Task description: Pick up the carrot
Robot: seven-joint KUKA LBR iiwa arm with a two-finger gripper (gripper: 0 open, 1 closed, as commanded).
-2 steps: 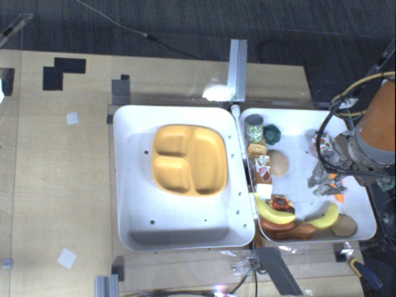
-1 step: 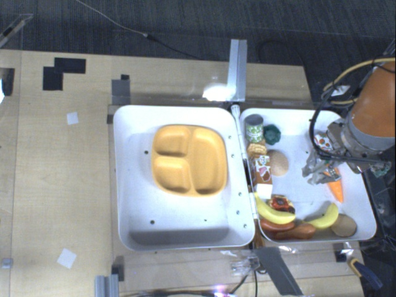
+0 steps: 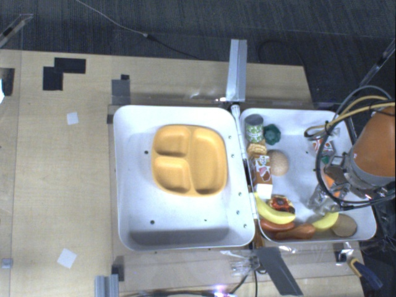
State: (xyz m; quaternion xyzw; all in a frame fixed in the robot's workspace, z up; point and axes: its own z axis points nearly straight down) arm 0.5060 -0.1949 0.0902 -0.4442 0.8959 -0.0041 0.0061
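The carrot point(image 3: 330, 182) seems to be the small orange patch in the right bin point(image 3: 297, 117), towards its right side, mostly hidden under the arm's wrist and cables. The gripper point(image 3: 322, 197) sits low over that spot, just beside the patch on its near side. Whether it is open or closed I cannot tell, and nothing shows it holding the carrot. To do the grasp well, it likely needs to centre on the carrot and close across its narrow width, not along its length. A small banana point(image 3: 326, 220) and a brown round fruit point(image 3: 344, 225) lie just nearer, against the bin's near wall, so a descent drifting that way risks catching them instead.
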